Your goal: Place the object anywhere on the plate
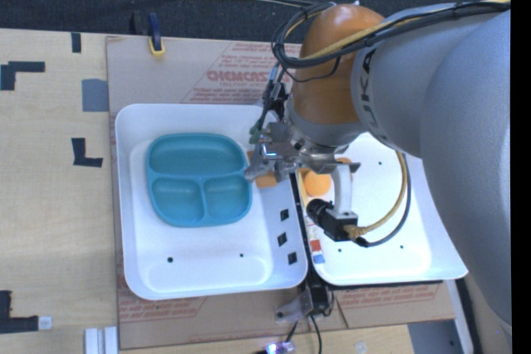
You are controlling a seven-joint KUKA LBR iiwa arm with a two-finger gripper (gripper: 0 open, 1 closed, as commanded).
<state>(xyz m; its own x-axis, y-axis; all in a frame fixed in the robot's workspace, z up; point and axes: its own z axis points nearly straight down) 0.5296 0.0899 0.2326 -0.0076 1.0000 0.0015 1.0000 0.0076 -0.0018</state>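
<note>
Object: orange piece [267, 177], just beside the plate's right rim, directly under the hand [267, 164].
Hand: finger state hidden, cannot tell.
Plate: blue plate [199, 178], left bin [199, 271].

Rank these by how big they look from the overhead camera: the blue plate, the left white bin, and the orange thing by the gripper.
1. Left white bin.
2. Blue divided plate, lying inside that bin.
3. Orange object, smallest by far, though the arm hides part of it, so its full size is unsure.

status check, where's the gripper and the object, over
Gripper at the blue plate right edge. Orange object under the wrist, right bin, off the plate. Grasp unconfirmed.
</note>
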